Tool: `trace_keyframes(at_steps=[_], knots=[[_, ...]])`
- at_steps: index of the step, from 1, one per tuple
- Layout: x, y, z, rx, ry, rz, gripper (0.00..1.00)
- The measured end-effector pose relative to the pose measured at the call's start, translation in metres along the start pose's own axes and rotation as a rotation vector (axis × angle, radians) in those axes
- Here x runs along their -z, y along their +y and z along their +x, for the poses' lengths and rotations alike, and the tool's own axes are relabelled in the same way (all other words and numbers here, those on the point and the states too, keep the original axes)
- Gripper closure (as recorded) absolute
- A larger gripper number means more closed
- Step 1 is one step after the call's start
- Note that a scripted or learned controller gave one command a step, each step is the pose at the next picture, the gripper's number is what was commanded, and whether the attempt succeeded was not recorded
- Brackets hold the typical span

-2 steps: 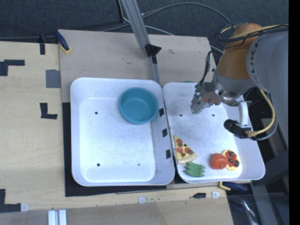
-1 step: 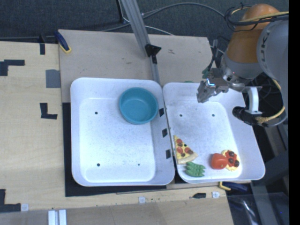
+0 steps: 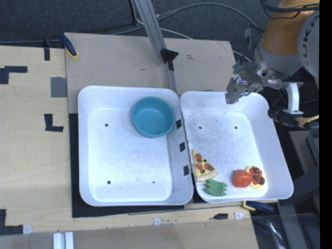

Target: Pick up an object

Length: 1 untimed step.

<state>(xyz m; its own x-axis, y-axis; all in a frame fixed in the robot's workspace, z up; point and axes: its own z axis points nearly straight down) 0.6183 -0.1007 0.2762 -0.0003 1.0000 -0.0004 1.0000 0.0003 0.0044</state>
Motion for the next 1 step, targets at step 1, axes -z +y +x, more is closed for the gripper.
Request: trace_keyframes(at_steps=[1], knots=[[-0.004, 0.0072, 0.0607, 0.005, 0.001, 0.005, 1.0]])
